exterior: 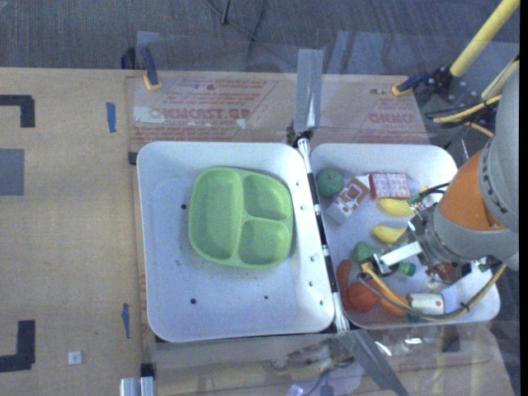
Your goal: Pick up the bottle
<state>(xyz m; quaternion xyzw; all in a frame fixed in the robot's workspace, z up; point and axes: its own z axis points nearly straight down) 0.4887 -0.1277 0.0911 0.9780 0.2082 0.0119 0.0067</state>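
Observation:
A small white bottle-like cylinder (428, 304) lies on its side near the front edge of the right bin (437, 157), with cables looping around it. The gripper (399, 258) hangs low over the middle of that bin, just above and to the left of the cylinder. It sits among the toy foods, and the grey arm with its orange band (466, 200) covers the bin's right side. Nothing can be seen held in the gripper.
The right bin also holds a green ball (330, 180), a small carton (350, 198), a red-and-white packet (389, 185), two yellow pieces (394, 207), a red tomato (360, 296) and an orange carrot (386, 302). The left bin (165, 246) holds a green divided plate (241, 216).

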